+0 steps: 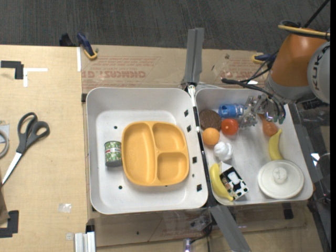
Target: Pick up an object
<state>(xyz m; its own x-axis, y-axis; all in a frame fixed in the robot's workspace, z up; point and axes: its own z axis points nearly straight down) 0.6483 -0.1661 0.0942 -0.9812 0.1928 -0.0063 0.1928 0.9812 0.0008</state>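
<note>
The claw (261,111) hangs low in the right bin (299,140), toward its 1 o'clock corner, with the grey-and-orange arm (296,62) reaching in over the rim from 2 o'clock. Whether the claw is parted or pressed together cannot be told; its metal parts blur into the clutter beneath.

No object shows gripped, so the pick is judged not yet made. The likeliest targets lie right under the claw: a blue bottle (230,109) lying on its side just at its 9 o'clock, a red tomato (230,126) at its 7 o'clock, and a small orange-red fruit (270,128) at its 5 o'clock, partly hidden by the claw.

The rest of that bin is crowded, probably to give the program many chances. A brown round item (211,119) and an orange (210,136) sit against the left wall, a small white piece (223,150) below them, one banana (275,145) toward 3 o'clock, another banana (219,181) at 7 o'clock touching a black-and-white toy (233,182), and a white lidded bowl (280,179) at 5 o'clock.

The left bin (100,156) holds a yellow divided plate (156,153) at centre and a green can (113,154) at its 9 o'clock. Scissors (23,138) rest on the desk (42,193), well apart at 9 o'clock.
</note>
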